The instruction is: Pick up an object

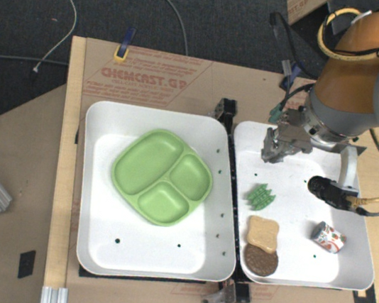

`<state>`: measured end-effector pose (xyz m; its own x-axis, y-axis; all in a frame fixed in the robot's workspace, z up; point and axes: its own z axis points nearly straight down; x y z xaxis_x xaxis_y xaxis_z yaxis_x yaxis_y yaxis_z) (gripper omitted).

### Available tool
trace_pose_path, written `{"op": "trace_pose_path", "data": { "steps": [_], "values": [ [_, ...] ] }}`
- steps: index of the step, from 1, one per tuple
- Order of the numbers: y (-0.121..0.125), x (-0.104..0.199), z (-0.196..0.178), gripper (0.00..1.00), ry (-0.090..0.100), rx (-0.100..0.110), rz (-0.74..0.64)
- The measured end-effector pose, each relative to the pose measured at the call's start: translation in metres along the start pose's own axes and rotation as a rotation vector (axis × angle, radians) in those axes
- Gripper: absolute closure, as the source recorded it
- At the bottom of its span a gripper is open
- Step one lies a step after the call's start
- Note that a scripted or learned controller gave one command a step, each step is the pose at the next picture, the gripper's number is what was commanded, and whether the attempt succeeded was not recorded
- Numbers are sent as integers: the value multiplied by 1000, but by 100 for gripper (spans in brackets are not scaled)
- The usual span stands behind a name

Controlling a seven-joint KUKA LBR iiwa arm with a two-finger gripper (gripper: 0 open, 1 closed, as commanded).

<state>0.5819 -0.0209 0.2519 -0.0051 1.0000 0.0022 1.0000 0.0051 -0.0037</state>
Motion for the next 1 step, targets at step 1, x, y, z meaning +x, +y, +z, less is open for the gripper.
{"op": "trace_pose_path", "data": {
  "steps": [1],
  "values": [
    [-13, 47, -1, 100, 0, -1, 0]
  ]
}}
